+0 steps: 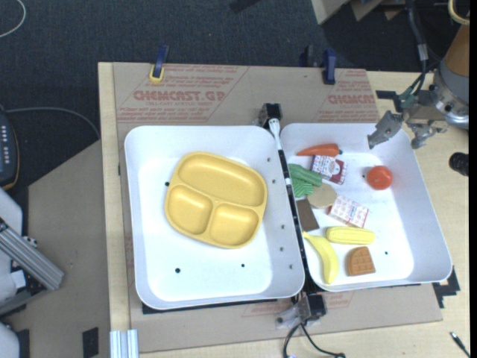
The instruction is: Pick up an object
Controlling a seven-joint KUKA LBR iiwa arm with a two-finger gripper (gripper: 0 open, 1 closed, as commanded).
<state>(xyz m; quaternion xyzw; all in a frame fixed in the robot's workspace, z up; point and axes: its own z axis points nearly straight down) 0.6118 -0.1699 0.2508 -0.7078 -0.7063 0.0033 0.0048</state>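
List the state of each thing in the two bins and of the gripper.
Gripper: above the right bin's far edge, holding nothing.
Yellow divided plate: upright, in the left bin.
Tomato: lying loose in the right bin.
Carrot: lying flat.
Banana: lying flat.
Corn cob: lying on its side.

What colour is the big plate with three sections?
Yellow. The plate shows plainly in the camera view, lying in the left bin.
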